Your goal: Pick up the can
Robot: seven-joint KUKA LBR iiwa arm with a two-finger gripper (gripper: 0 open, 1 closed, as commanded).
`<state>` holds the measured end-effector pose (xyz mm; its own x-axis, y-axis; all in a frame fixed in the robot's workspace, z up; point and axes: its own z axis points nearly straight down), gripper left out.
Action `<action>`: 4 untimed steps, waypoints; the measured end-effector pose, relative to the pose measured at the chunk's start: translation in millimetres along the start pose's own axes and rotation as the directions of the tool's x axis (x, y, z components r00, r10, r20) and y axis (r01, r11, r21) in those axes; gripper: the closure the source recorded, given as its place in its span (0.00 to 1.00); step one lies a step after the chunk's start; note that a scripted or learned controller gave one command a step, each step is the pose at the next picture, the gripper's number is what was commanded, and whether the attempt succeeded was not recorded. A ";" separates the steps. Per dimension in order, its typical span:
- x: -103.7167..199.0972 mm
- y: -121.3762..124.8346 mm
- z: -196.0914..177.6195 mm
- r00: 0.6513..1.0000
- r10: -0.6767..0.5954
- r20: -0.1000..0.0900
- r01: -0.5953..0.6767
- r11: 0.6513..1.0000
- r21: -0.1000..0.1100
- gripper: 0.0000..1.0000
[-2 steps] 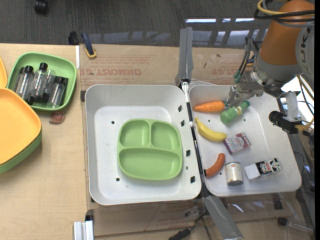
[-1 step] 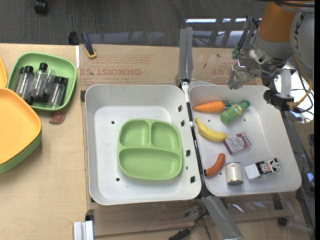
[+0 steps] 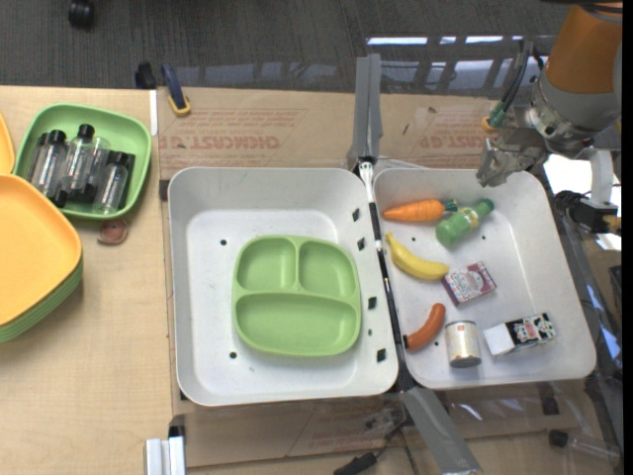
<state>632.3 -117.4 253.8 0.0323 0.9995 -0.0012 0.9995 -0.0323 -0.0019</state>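
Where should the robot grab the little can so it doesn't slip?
Probably around its round sides, coming straight down from above. The can seems to stand upright near the front of the right bin, top showing. A sausage lies close on one side and a small carton on the other, so the fingers should go in the front and back gaps.

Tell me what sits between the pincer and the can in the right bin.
The pincer hangs at the right bin's far edge; the can stands near its front. Between them lie the green bottle and the pink box. From above, nothing covers the can.
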 end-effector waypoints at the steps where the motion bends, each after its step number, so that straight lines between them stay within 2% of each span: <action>1: 40.1 25.2 27.6 0.997 -0.077 0.001 0.077 0.997 0.000 1.00; 2: 13.0 26.2 -27.3 0.985 0.174 0.001 -0.174 0.985 -0.001 1.00; 3: 17.3 25.8 31.1 0.982 0.187 0.001 -0.187 0.982 0.001 1.00; 4: 4.3 -8.0 -33.1 0.989 -0.150 0.001 0.150 0.989 -0.002 1.00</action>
<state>624.5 -112.8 286.9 -0.1178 0.9930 -0.0015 0.9930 0.1178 -0.0004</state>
